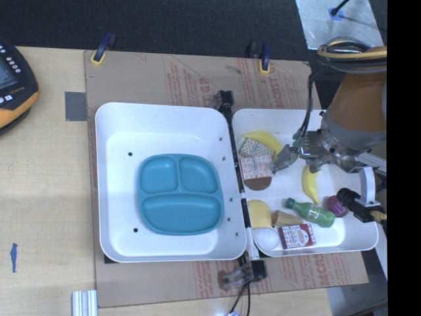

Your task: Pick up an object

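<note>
On the far left of the bench sits a yellow-and-black handheld device [12, 84], cut by the frame edge. Next comes the left bin [112, 176], holding a blue divided plate [179, 193] flat near its middle. Across the divider, the right bin [263, 118] carries a scatter of small things — a patterned packet [255, 158] beside a yellow banana-like piece [264, 139] at the top, a pale yellow block [259, 212] and a white round item [266, 239] lower down, then a red-and-white carton [297, 236], a green bottle [312, 212] lying on its side, a second banana [310, 185] and a purple item [337, 207]. Over this bin's upper middle hangs the gripper [287, 157], fingers slightly apart with nothing between them — just right of the packet, apart from the banana below it
</note>
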You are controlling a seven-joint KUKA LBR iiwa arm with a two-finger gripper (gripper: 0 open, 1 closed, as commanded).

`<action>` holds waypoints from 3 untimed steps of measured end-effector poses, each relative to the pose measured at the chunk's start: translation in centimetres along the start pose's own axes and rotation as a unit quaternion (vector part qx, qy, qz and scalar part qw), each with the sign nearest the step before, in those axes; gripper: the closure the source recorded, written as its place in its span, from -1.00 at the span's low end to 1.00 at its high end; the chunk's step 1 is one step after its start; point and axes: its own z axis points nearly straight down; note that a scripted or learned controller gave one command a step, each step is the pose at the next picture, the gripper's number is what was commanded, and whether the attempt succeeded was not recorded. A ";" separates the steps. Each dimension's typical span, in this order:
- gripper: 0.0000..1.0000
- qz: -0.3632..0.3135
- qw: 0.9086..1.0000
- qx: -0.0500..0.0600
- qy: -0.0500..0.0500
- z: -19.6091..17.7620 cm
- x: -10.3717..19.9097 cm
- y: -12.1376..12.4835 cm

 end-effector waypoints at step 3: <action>-1.00 -0.001 1.000 0.001 0.000 10.1 -3.9 1.8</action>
